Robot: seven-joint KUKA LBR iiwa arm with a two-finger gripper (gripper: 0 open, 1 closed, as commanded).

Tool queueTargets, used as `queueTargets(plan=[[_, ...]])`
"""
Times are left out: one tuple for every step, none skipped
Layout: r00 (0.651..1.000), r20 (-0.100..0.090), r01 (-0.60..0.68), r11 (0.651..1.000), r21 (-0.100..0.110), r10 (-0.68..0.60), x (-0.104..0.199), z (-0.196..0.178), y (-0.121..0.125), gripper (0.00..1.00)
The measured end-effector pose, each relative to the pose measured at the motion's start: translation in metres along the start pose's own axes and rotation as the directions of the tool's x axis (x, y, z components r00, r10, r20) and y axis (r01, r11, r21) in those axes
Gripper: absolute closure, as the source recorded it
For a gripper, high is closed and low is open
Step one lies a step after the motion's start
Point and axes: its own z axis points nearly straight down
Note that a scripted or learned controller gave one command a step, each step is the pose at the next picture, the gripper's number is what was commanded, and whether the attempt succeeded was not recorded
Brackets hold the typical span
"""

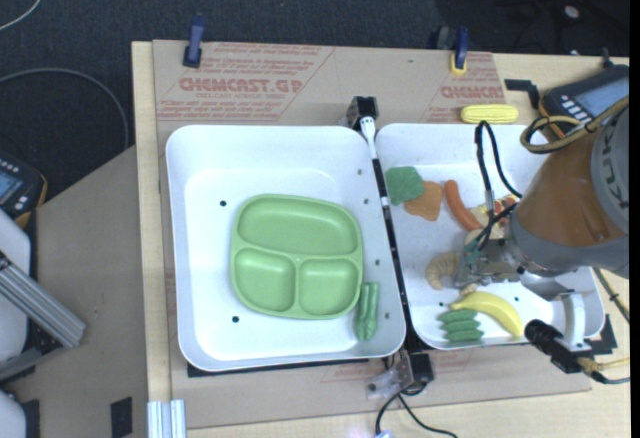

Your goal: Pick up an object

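Note:
My gripper [474, 264] reaches down into the right bin [420, 148] from the right, low over a tan, rounded item [442, 273] at the bin's middle. Just below it lie a yellow banana [492, 310] and a green ridged pod [461, 326]. Farther back in the same bin are a green leafy piece [404, 184], an orange wedge [428, 203] and a red-orange carrot-like stick [461, 205]. The arm's orange band [560, 201] hides the bin's right side.
The left bin [195, 226] holds a light green divided plate [296, 254] and a green pod [367, 311] by its right wall. Black cables [487, 166] hang over the right bin. A yellow clip [489, 113] and blue clamps [193, 43] sit on the board behind.

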Motion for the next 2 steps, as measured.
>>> queueTargets(plan=[[1.0, 0.007, -0.005, 1.0, -0.009, 0.005, -0.07, -0.088, 0.001, 1.0], [1.0, -0.003, 0.01, 1.0, -0.004, -0.01, 0.017, -0.121, 0.002, 1.0]])
